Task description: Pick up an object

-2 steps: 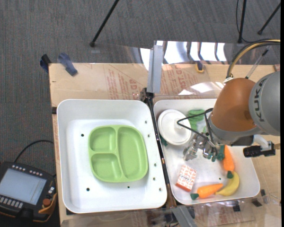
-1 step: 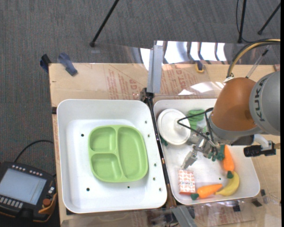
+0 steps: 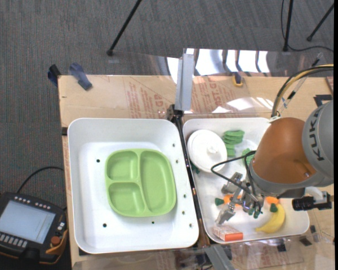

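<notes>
Grey carpet floor, tripod legs at top, cardboard-topped bench (image 3: 124,97) carrying two white bins. Left bin (image 3: 84,151): one green divided tray (image 3: 141,181), centre. Right bin (image 3: 205,229): one white lid (image 3: 207,149) at far-left corner, one banana (image 3: 273,220) near front-right corner, one orange-white box (image 3: 227,234) at front edge. Gripper (image 3: 232,204) low over bin middle; pincer state unreadable.

right bin (image 3: 205,218) crowded – left bin (image 3: 84,151) roomier

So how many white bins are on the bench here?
2. The left bin holds a green divided tray; the right bin, beside it, holds the small items under the arm, which may hide some of it.
</notes>
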Tool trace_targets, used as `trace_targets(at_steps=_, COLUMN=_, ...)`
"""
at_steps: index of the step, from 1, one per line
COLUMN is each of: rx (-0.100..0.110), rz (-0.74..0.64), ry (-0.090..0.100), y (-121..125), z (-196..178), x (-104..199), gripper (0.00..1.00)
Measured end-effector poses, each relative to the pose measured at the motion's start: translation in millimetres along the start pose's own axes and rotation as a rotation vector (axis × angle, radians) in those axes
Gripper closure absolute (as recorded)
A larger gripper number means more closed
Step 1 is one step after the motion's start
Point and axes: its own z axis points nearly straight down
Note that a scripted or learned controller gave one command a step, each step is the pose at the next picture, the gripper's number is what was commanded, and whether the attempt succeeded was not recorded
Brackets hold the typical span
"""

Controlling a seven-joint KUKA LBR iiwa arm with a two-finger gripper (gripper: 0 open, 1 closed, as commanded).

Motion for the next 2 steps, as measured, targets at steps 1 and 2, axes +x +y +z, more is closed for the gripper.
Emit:
trace_targets(at_steps=1, rx=-0.001, rz=-0.022, ry=-0.003, y=12.4, z=-0.4, x=1.6, gripper=0.0)
trace_targets(at_steps=2, rx=0.001, rz=-0.02, ry=-0.002, y=-69.8, z=-0.5, x=-15.0, gripper=0.0)
